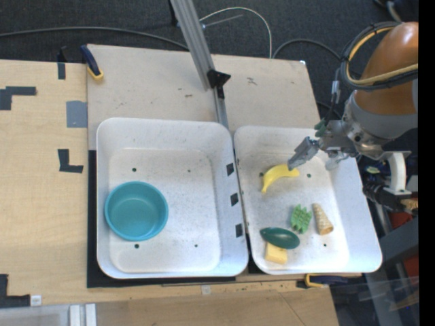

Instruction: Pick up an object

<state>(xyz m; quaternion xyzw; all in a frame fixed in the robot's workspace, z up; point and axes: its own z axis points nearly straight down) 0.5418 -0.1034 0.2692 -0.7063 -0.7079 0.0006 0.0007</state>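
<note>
1. We see the table (170,73), pale wood, carrying two shallow white bins side by side.
2. The left bin (166,134) lies well to the left of the tool; the right bin (353,250) sits under and below it.
3. The arm (384,87), grey with an orange band, reaches in from the right edge, above the right bin's upper right corner.
4. A teal bowl (136,210) rests in the left bin's lower left part, far from the tool.
5. The tool (299,158) points down-left over the right bin; we cannot tell how it is set.
6. A yellow banana (277,176) lies just below-left of the tool tip, touching or nearly so; we cannot tell which.
7. Further below the tool we find a dark green oval object (280,238) overlapping a yellow block (276,254).
8. Just right of these are a green knobbly toy (300,218) and a tan cone-shaped piece (321,219), apart from the tool.
</note>
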